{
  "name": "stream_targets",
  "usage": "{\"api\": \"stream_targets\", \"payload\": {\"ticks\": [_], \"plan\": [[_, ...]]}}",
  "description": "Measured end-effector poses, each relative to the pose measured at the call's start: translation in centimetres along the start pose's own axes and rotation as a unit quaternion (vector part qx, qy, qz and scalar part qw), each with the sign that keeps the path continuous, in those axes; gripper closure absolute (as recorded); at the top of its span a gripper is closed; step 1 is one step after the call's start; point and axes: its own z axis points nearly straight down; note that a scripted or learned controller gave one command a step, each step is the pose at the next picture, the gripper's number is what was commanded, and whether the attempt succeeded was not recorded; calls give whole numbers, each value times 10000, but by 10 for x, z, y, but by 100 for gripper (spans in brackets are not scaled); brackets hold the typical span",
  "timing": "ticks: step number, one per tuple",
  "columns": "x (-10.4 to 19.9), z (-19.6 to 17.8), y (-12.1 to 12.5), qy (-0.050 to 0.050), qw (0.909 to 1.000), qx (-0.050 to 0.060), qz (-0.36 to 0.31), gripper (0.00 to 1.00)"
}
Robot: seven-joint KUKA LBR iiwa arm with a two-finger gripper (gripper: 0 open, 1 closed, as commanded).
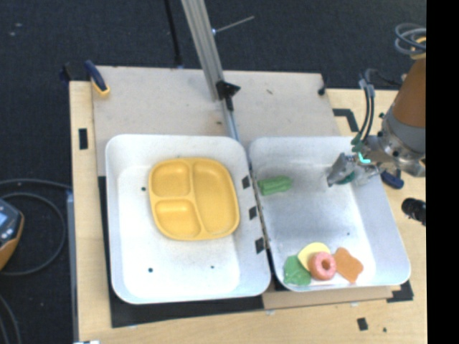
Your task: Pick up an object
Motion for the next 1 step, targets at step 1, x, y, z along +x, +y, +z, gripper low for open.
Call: {"api": "stream_targets", "payload": {"ticks": [1], "plan": [[0,-1,1,-2,10000,-11,-3,0]]}}
